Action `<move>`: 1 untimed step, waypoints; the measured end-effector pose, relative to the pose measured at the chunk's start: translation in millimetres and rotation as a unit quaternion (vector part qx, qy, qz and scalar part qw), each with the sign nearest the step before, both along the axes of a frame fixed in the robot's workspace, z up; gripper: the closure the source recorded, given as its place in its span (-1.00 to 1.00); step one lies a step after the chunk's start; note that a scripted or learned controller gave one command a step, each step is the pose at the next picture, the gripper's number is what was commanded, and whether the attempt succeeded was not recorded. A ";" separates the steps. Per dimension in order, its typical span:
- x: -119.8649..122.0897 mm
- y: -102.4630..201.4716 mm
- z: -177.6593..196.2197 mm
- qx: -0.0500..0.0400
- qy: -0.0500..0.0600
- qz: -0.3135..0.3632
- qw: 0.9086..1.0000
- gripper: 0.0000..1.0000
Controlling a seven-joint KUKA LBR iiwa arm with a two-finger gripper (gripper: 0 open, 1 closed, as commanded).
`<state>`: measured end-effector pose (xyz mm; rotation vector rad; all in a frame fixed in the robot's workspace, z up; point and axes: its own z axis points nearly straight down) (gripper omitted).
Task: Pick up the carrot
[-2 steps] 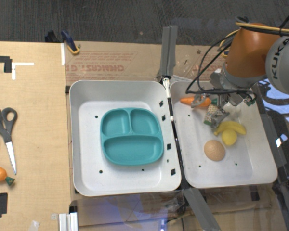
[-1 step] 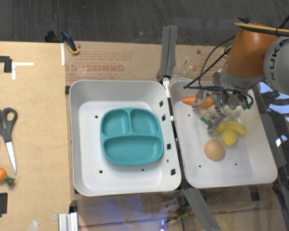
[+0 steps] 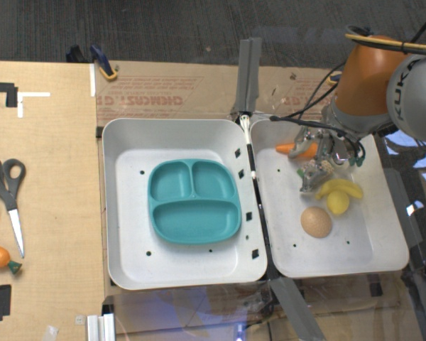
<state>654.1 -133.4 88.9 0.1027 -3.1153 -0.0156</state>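
Orange and small, the carrot (image 3: 291, 148) lay at the far left of the right bin (image 3: 383, 258), just beside the tool (image 3: 318, 163). I could not tell whether it was gripped. Nothing looked lifted; the pickup seemed still to do.

The small orange tapered carrot (image 3: 290, 148) lies on its side in the right white bin (image 3: 383, 254), toward eleven o'clock, its right end hidden under the tool (image 3: 319, 163).
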 end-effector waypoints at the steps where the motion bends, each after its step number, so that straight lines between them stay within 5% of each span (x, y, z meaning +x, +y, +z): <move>1: -1.3 -46.7 1.3 -0.004 0.003 -0.124 0.992 -1.00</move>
